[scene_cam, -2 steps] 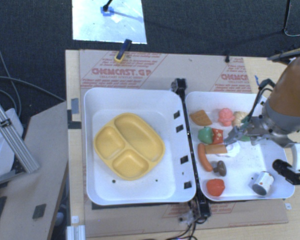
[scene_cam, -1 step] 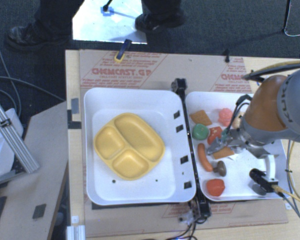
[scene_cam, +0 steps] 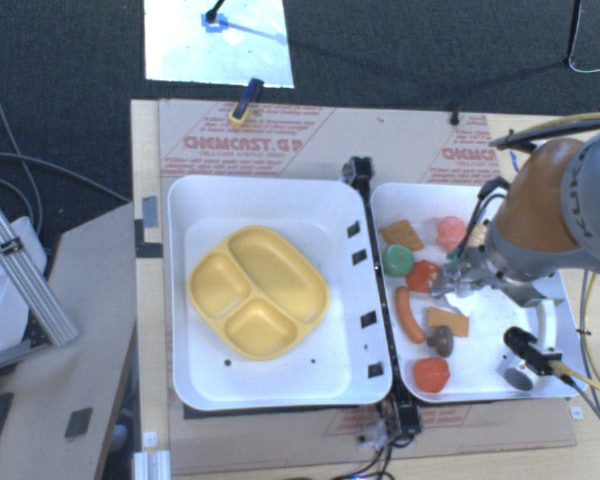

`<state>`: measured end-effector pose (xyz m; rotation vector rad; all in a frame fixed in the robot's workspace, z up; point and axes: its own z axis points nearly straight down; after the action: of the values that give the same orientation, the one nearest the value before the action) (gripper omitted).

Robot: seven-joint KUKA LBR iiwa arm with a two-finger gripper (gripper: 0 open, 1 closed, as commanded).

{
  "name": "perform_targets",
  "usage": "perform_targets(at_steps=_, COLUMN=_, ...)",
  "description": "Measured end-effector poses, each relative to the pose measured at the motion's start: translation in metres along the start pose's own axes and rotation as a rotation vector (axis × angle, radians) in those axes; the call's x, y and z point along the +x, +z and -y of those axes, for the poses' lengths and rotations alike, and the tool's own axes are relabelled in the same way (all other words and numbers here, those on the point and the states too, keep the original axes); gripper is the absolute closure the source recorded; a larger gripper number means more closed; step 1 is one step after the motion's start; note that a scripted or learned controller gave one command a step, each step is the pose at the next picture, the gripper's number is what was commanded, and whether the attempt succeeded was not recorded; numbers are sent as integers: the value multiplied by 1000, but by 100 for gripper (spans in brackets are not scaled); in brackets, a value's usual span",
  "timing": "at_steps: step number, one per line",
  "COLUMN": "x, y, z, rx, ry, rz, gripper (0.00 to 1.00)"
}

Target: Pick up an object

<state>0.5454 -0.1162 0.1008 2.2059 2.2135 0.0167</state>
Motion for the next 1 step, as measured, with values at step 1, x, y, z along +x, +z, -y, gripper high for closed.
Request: perform_targets(at_steps=1, x=75, y=-87, z=-48, rx=11, ry=-9, rz=-5, gripper=100)
